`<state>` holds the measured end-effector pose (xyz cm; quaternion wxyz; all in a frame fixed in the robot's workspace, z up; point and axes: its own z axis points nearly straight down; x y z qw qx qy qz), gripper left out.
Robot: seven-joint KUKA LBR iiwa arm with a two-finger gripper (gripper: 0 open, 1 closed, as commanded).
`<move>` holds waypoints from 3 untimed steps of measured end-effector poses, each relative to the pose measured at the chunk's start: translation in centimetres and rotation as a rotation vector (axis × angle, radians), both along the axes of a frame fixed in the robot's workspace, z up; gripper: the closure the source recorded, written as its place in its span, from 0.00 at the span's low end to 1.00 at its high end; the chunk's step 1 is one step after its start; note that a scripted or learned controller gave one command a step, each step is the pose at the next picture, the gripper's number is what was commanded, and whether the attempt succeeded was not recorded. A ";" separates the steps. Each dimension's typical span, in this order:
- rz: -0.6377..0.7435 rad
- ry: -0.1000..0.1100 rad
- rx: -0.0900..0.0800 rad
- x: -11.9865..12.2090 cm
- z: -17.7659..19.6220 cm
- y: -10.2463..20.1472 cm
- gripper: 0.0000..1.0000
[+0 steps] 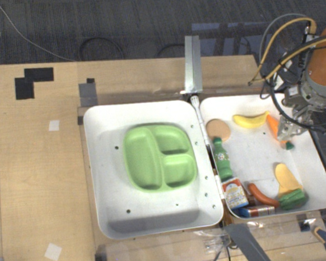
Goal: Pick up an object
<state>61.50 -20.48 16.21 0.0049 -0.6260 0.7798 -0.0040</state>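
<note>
Two white bins lie side by side under me, and my work is in the right bin (321,166), where the loose things are; the left bin (103,161) carries just a green divided tray (157,156). My pincer (289,138) hangs over the right bin's far right side, close above the orange carrot (273,127), which I judge to be my likeliest pick; whether my pincer is wide or narrow I cannot tell from here, and nothing shows clamped in it. The banana (251,120) lies just left of the carrot, near the far wall, and a tan round piece (218,129) sits beyond it by the divider. A green bottle (221,159) lies along that divider, so a grasp there would crowd the wall. The near edge is packed: a small carton (234,193), a red sausage (260,194), a yellow wedge (286,178) and a green vegetable (292,199) touching or nearly so. The bin's middle floor is bare, giving me room to descend and lift without brushing neighbours.
</note>
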 end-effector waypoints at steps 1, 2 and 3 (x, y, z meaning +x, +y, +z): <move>0.077 -0.007 -0.002 -0.3 9.6 4.6 1.00; 0.367 0.011 0.003 -0.4 -4.5 4.6 1.00; 0.427 -0.006 -0.006 4.4 6.5 6.6 1.00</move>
